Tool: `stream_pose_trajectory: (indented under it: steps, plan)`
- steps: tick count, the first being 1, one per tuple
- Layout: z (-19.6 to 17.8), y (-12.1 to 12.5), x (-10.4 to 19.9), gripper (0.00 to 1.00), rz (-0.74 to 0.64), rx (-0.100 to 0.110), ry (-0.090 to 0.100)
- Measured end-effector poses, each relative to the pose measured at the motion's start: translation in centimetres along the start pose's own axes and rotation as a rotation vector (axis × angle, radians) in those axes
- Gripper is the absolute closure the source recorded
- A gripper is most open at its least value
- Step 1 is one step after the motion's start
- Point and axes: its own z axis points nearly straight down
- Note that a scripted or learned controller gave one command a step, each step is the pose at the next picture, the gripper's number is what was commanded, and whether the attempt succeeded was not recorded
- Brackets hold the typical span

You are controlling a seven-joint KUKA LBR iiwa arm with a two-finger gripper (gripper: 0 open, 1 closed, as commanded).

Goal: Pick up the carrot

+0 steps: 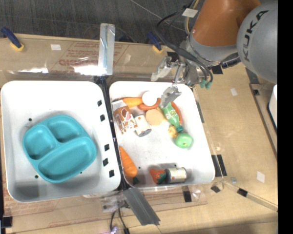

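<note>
The carrot (128, 163) is seen in the right bin (205, 145), lying along the left wall near the front corner, orange, tapered, its thick end toward the front edge. It lies well apart from the gripper (169, 97), which hangs over the back of the same bin above a green and orange toy (172, 112). Whether anything is pinched there cannot be told from this view.

Handling, judged: the carrot is taken to be a light plastic toy, stiff, smooth and somewhat slippery, not fragile. Its taper may squeeze it out of a grip placed near the tip. A hold across the thicker middle is preferred, closing across the short axis. The bin wall touching its left side leaves little room for one side of the grip; a slight inward nudge may be needed first.

Also noted nearby: a can (176, 174) at the front and a teal plate (58, 146) in the left bin (10, 111).
</note>
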Motion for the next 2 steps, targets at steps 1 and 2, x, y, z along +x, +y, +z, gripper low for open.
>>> stream_pose_trajectory:
  steps: [1,2]
  plan:
    - [11.8,1.9,2.2,0.00,-0.109,-0.004,0.009]
    - [17.0,1.2,-0.1,0.00,-0.326,0.006,-0.028]
